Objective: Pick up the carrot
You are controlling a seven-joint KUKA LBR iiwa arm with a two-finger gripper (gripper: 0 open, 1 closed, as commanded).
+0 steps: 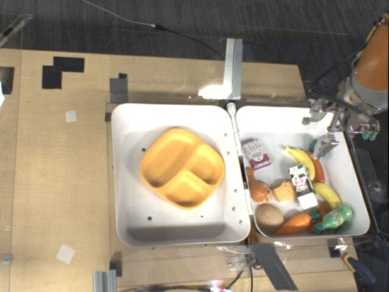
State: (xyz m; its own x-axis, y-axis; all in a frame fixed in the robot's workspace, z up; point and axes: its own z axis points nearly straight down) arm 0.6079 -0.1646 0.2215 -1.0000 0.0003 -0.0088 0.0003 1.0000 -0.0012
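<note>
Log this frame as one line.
task: pick up carrot | claw: above right bin far-right corner, holding nothing | carrot: near edge of right bin, untouched | left bin: yellow tray

A single fixed camera looks down at a slant from above the tabletop (55, 181), far enough back to frame both white bins (121, 163) side by side, with dark floor (182, 5) along the frame's top.

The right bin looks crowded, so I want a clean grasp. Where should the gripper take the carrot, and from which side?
Probably from above, across the thick middle of the carrot. It lies flat along the near wall of the right bin, with a brown round item at its left end and a green toy at its right.
</note>
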